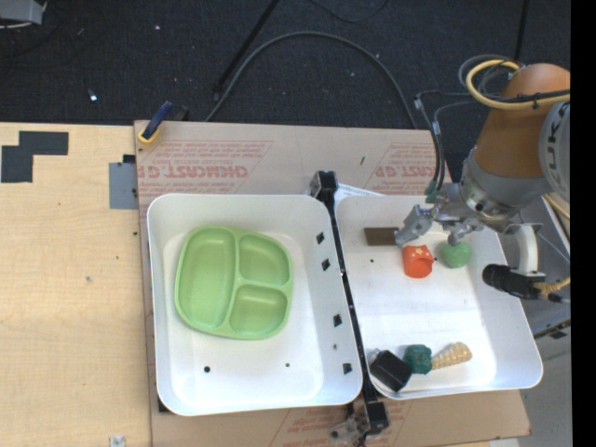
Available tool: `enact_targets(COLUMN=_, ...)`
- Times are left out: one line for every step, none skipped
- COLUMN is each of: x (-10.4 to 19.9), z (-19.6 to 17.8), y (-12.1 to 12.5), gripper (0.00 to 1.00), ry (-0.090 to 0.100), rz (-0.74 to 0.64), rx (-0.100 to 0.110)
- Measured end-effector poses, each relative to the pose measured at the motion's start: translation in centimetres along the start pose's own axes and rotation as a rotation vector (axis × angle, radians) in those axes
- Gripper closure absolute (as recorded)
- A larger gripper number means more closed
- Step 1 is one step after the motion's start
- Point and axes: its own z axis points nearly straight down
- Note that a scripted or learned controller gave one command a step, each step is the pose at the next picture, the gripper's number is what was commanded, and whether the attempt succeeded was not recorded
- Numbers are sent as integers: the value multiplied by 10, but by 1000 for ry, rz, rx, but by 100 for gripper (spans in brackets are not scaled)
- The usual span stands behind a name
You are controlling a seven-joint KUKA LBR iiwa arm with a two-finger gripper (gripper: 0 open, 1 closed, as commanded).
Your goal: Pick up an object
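Toward the far edge of the right bin [521,361], an orange cup [418,262] and a green ball [455,253] sit just beside each other, under the claw [436,234], whose fingers are spread and pinch nothing. Near its front edge lie a black block [390,371], a teal toy [417,358] and a cone [452,354]; the left bin [168,296] holds a green plate [235,281]
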Motion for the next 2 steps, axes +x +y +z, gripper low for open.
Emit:
enact_targets(x=-40, z=117, y=-24, gripper=0, ry=2, rz=3, rx=10)
enact_targets(x=-39, z=111, y=-20, gripper=0, ry=0, rz=0, rx=0)
